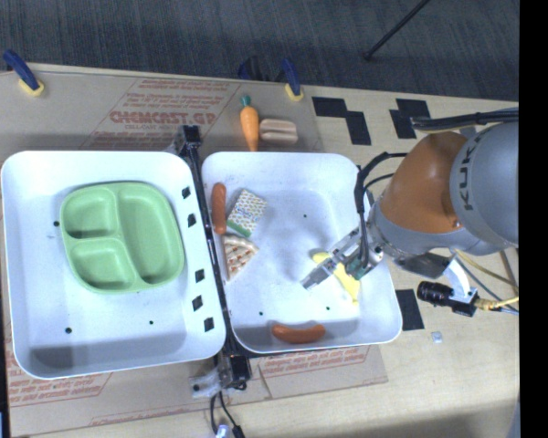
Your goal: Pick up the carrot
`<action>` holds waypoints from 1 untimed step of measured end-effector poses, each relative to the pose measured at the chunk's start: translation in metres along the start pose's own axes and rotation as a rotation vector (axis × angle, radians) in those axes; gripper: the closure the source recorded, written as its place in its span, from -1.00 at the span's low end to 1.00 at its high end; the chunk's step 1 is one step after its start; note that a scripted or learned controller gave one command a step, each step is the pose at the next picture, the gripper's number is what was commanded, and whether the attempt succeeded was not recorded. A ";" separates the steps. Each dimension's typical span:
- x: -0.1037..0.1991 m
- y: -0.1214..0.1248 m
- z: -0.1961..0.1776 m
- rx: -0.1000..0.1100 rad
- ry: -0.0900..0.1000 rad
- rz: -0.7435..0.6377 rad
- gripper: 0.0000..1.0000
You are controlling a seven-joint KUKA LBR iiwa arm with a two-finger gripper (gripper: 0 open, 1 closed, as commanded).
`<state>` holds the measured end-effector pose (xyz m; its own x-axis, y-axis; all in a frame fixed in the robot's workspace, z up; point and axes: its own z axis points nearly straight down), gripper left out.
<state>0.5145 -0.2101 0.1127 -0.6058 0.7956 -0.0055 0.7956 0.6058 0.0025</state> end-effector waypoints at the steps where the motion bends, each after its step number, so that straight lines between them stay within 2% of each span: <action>1: -0.027 0.033 -0.114 0.002 0.003 0.082 -1.00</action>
